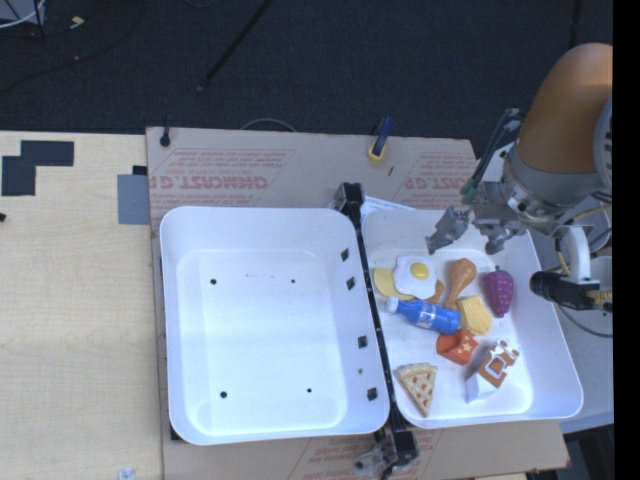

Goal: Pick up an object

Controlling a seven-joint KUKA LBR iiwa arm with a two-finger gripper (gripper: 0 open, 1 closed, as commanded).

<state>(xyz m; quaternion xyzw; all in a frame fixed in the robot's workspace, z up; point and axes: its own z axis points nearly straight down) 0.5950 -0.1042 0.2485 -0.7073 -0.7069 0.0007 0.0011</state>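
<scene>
The grey two-finger gripper [472,230] is hanging with fingers spread, grasping nothing, near the right white plastic bin's [560,353] far rim. Below it, a toy fried egg [415,275], tan drumstick [459,278] and purple grapes [498,290] are crowding together.

Camera spot: up high above the desk [70,298].
Looks: down at a slant on both bins [260,228].

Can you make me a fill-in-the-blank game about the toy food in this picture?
1. All the toy food lies in the bin on the ____ side of the picture.
2. The fried egg has a ____ yolk.
3. The toy bottle is blue with a ____ cap.
4. The gripper hangs open above the bin's ____ edge, holding nothing.

Missing words: right; yellow; white; far
</scene>
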